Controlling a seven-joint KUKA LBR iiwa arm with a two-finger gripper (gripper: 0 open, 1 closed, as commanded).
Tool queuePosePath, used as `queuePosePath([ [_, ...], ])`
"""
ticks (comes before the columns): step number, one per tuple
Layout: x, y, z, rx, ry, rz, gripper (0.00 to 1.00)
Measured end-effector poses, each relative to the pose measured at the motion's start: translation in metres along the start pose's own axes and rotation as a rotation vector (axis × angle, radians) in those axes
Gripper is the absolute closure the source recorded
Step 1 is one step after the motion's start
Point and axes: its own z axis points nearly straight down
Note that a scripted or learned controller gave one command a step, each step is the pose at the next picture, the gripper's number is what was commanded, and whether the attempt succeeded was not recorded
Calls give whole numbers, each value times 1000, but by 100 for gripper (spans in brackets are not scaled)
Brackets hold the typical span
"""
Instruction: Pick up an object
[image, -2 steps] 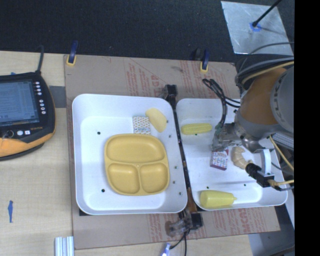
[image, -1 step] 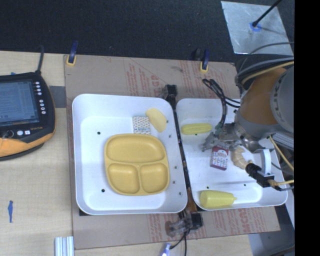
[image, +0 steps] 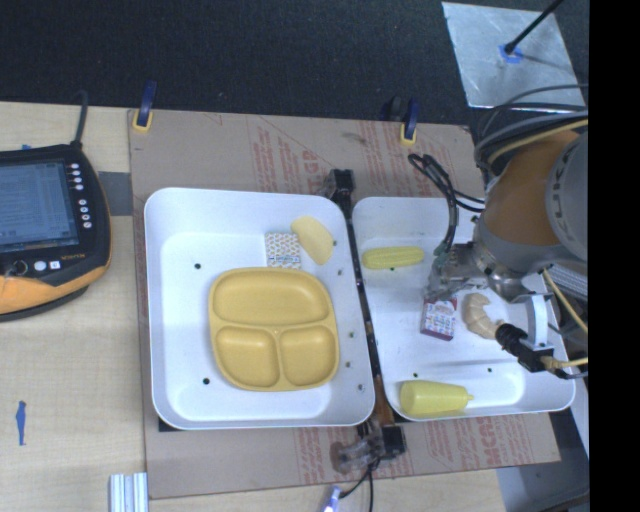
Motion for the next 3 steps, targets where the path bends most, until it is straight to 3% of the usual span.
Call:
queuePosePath([
  [1,0,0,0,0,0,-1,0],
  [2,-3,15,25,3,6,-1,0],
  [3,23,-12,25,7,8,0,0],
])
